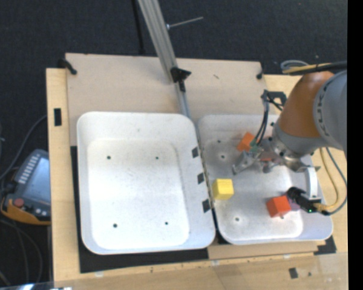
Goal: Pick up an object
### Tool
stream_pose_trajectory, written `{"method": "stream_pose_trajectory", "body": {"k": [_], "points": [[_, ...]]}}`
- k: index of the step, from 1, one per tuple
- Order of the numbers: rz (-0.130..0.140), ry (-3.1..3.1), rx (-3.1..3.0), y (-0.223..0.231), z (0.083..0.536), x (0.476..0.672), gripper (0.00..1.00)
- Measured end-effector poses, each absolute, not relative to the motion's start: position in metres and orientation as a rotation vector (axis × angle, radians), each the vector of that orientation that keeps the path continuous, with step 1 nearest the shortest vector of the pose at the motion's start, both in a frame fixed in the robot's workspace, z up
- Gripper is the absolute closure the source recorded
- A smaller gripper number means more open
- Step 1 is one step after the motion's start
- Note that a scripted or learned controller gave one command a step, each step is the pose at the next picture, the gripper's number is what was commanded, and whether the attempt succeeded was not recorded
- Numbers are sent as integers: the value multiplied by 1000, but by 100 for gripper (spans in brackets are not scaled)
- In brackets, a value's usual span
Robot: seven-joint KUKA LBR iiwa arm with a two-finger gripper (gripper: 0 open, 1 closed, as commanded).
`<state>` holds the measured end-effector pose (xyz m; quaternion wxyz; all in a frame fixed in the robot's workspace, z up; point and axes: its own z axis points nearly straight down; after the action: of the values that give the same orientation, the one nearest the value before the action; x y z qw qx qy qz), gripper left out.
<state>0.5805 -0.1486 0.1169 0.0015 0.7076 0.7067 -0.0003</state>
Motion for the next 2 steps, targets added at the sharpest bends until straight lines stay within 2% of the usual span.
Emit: {"method": "stream_pose_trajectory", "body": {"k": [1,2], "points": [[2,2216,2219,-178,156,563,0],[6,2223,2214,-162,97,621,0]]}}
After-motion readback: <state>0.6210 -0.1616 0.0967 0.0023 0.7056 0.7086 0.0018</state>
